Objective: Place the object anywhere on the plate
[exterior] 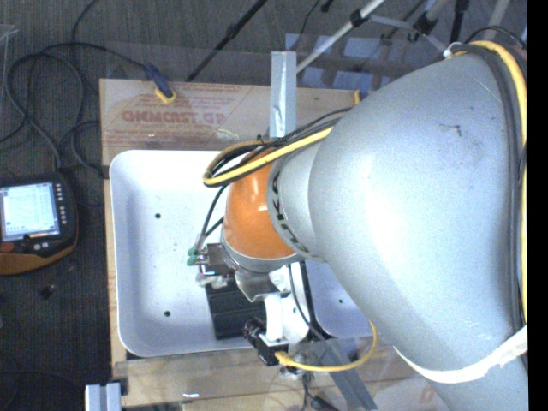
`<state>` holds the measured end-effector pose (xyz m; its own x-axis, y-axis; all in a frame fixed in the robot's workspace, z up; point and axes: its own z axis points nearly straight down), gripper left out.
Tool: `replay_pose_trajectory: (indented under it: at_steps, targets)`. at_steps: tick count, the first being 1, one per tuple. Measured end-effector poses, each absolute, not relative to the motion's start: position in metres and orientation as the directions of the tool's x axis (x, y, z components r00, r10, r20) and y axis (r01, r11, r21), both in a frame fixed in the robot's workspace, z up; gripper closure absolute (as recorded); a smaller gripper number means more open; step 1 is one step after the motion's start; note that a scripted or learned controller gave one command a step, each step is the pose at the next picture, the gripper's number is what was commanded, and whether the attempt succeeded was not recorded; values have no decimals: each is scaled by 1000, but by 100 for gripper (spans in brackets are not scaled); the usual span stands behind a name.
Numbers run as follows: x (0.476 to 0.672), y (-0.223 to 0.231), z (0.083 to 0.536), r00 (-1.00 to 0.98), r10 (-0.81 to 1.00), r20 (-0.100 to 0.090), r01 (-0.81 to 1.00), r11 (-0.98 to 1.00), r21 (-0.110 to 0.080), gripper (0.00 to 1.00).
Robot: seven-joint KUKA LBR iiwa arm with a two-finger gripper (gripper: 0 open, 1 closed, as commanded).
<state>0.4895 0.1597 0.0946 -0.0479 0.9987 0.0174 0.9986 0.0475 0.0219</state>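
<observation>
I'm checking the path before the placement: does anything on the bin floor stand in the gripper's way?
Nothing visible does. The exposed floor of the left bin is bare white surface. The arm covers the middle and right of the bins, so whatever lies beneath it cannot be judged.

White bin [154, 255] on brown bench [171, 120]

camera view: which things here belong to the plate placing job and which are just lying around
Belongs to the job:
- grey arm
- white bin under its wrist

Just lying about:
- handheld screen unit on the floor, left of the bench
- lettered board under the bin
- pale pole beyond the bench
</observation>
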Motion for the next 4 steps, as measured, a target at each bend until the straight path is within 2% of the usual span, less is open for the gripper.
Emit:
replay_pose_trajectory:
  at_steps: [1,4]
  targets:
    - [489,159,93,-48,999,15,999,48,20,0]
    - [489,157,93,-47,999,12,999,47,20,0]
